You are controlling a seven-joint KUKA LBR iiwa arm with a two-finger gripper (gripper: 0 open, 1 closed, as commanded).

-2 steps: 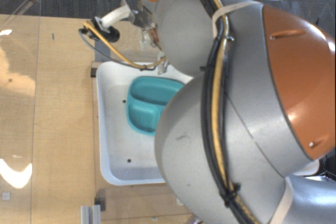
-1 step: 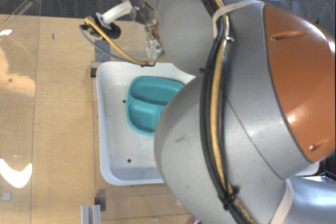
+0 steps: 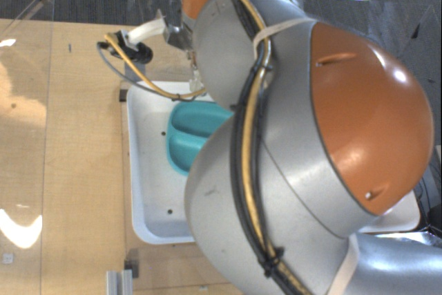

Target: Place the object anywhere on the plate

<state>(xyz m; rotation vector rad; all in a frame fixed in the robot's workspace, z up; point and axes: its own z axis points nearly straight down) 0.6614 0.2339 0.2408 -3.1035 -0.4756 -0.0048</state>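
In white bin (image 3: 148, 169): teal plate (image 3: 190, 135), arm-covered.

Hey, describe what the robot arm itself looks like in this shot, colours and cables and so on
The arm is built of bulky rounded silver-grey segments with glossy orange caps. A bundle of black and yellowish cables runs along its body, strapped down by a pale band. More cables loop out near the upper left end.

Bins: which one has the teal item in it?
The bin on the view's left, next to the bare wooden benchtop. The teal item lies in it, partly covered by the arm, which hides the view's right side.
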